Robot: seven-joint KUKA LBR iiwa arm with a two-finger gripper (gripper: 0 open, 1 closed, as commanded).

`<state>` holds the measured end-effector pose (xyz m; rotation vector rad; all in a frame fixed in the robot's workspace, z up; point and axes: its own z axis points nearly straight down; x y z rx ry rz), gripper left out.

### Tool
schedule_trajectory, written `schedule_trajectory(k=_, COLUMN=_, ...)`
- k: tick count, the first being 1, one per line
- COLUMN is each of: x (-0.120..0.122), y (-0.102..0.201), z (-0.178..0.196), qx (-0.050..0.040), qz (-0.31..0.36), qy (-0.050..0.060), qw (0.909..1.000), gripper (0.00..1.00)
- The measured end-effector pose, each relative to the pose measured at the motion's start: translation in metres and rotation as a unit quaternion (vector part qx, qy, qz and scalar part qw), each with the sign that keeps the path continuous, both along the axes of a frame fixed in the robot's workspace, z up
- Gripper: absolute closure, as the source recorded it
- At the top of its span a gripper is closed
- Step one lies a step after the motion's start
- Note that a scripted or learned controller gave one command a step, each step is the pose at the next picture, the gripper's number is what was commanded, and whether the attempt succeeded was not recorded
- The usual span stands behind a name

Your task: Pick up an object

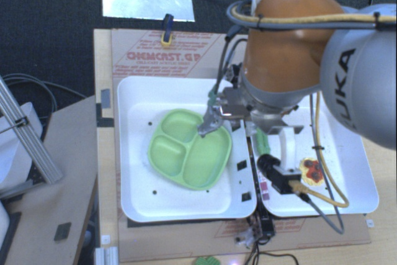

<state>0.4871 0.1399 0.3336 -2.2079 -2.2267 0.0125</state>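
While the green divided plate point(189, 157) lies in the left bin point(133, 195), the gripper point(208, 126) tips down onto its upper rim, fingers' spread unclear; behind, the arm point(291, 40) bends in from the right

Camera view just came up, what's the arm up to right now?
The KUKA arm reaches in over the two white bins. Its gripper sits low over the green divided plate in the left bin, near the plate's upper right rim. No grasp is visible. The right bin holds a small yellow-and-red item.
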Motion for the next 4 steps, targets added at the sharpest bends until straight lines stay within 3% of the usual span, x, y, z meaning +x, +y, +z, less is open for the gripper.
schedule_trajectory(k=1, x=0.002, y=-0.002, z=0.018, qx=0.0018, qz=0.0, qy=-0.007, qw=1.0, gripper=1.0)
schedule_trajectory(k=2, x=0.053, y=-0.075, z=-0.084, qx=-0.0011, qz=-0.007, qy=-0.003, qw=1.0, gripper=1.0)
schedule_trajectory(k=3, x=-0.001, y=-0.119, z=0.124, qx=0.002, qz=-0.004, qy=-0.016, qw=0.9999, gripper=1.0)
schedule_trajectory(k=4, x=0.0, y=-0.116, z=0.114, qx=0.0008, qz=-0.002, qy=-0.007, qw=1.0, gripper=0.0)
